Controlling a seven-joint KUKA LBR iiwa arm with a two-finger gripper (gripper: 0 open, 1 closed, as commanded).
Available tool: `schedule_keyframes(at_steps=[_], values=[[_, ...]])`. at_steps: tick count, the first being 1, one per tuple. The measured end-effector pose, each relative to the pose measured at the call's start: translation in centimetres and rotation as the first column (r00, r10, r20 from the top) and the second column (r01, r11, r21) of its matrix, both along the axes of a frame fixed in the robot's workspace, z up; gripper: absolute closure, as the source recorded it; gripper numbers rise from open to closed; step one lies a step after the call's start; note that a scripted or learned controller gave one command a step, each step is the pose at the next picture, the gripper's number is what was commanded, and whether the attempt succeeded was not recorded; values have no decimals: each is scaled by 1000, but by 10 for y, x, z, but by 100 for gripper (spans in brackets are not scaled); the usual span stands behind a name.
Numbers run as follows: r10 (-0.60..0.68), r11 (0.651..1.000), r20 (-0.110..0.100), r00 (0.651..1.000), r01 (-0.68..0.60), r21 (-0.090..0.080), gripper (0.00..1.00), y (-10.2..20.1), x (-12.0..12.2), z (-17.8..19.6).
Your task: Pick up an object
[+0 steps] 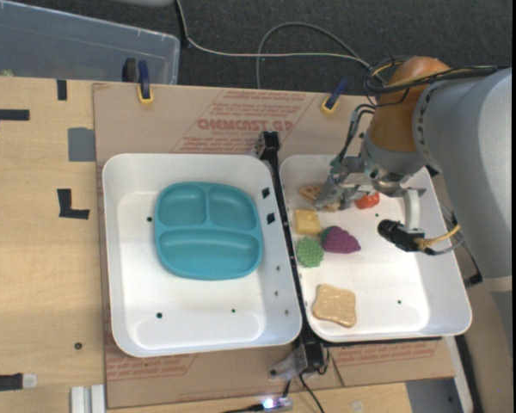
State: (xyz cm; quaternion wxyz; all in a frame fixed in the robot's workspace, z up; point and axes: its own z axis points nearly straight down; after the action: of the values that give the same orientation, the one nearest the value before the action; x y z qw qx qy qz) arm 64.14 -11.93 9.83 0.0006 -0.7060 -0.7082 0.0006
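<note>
Two shallow white bins are sitting side by side, the left bin [125,231] holding one teal divided plastic plate [209,231], the right bin [430,304] five toy foods beneath the gripper [342,188].

Both bins are plain white — the left bin [129,308] holds a teal divided plate [208,231], while the right bin [439,308] carries a purple grape cluster [340,240], a green bumpy piece [309,252], a pale yellow block [306,222], a tan bread slice [335,305] and a small red piece [367,200]. The arm [473,162] is grey with an orange band [396,119] — and the surface [34,256] is light wood with black marks, under tan cardboard [224,123] printed in red.
</note>
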Motion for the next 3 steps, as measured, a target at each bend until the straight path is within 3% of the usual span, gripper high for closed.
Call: schedule_keyframes(at_steps=[3], values=[[-2,1000,5,1000,2,0,100,-1,13,129]])
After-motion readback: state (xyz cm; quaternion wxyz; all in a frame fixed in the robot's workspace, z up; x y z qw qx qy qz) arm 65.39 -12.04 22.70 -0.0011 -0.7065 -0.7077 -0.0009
